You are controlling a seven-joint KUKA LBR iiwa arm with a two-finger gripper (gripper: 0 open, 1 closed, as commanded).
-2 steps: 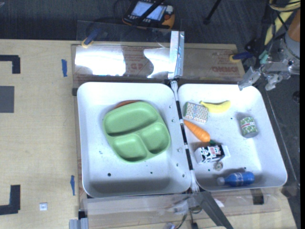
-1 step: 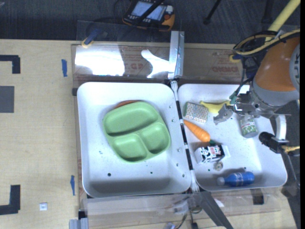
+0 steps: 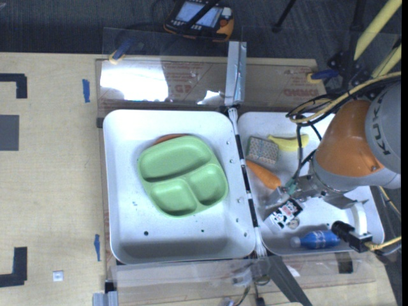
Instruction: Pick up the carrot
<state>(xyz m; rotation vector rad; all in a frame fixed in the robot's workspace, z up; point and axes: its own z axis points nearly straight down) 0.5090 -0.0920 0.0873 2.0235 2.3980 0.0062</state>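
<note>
The carrot (image 3: 264,174) lies in the right bin (image 3: 373,225) beside the sponge (image 3: 262,150); the hand (image 3: 288,193) hovers just right of it, its opening impossible to judge, so it should drop squarely astride the carrot's thick middle.

place: robotics lab | cues: plywood bench (image 3: 44,171), white bins (image 3: 121,171), tripod legs (image 3: 293,2), teach pendant (image 3: 197,16), loose cables (image 3: 331,97)
</note>
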